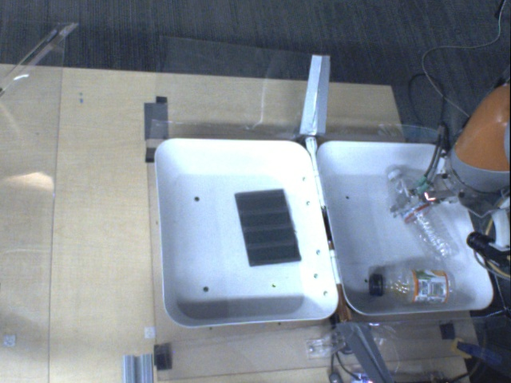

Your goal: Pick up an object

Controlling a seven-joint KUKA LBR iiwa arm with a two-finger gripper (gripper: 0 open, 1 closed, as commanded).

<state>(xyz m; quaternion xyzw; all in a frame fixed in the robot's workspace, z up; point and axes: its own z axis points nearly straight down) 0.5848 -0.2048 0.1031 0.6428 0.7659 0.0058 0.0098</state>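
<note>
Inside left bin (172, 214) dark ridged pad (267, 227); right bin (351, 214), bottle (411, 286).

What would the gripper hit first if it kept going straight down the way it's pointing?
Probably the right bin's white floor. The gripper points down into it, well above the bottle in the picture, though depth is unclear.
</note>
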